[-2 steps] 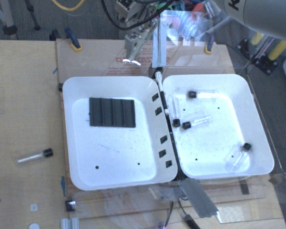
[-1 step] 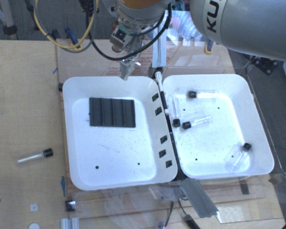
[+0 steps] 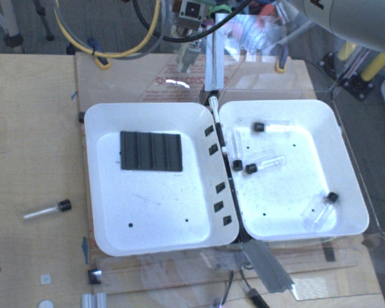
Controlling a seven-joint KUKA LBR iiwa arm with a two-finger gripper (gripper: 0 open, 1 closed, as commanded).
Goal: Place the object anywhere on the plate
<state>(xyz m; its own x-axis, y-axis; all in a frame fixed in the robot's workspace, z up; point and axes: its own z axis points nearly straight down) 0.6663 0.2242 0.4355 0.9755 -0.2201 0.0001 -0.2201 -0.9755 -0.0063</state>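
Note:
A dark ribbed plate lies flat in the upper part of the left bin. The right bin holds several clear vials with black caps: one near the back, two close together by the left wall, and one in the front right corner. My gripper hangs above the bench behind the left bin's back right corner, well away from the plate and the vials. I see nothing held in it.
Another capped vial lies on the wooden bench left of the left bin. Yellow and black cables loop behind the bins. A metal post stands at the back where the bins meet.

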